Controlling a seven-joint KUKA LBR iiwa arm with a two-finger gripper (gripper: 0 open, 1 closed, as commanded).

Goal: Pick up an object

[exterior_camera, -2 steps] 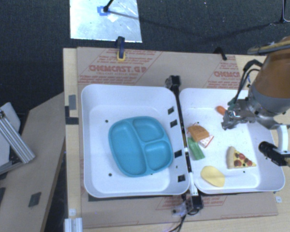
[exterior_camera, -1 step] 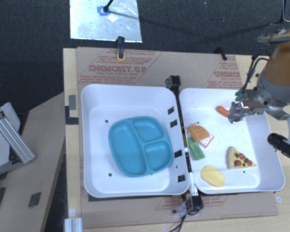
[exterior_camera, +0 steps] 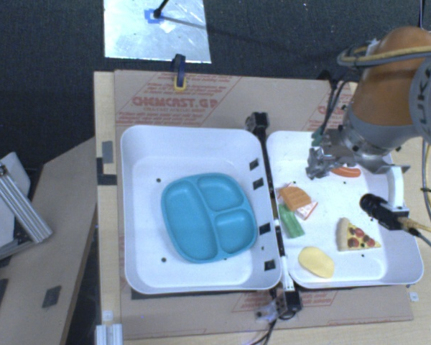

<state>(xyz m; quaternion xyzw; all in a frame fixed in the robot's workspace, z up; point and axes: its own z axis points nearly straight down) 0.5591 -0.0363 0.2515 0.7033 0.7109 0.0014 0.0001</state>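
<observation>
The gripper hangs low over the back of the right bin. How wide it stands, and if it holds something, I cannot tell. Just beside it lies a red sausage, smooth and thin, its long axis going left to right. Nearer the front are an orange wedge, a green stick pointing front to back, a flat pizza slice with its tip to the right, and a smooth yellow oval piece. The left bin holds a glossy blue plate with three compartments.
</observation>
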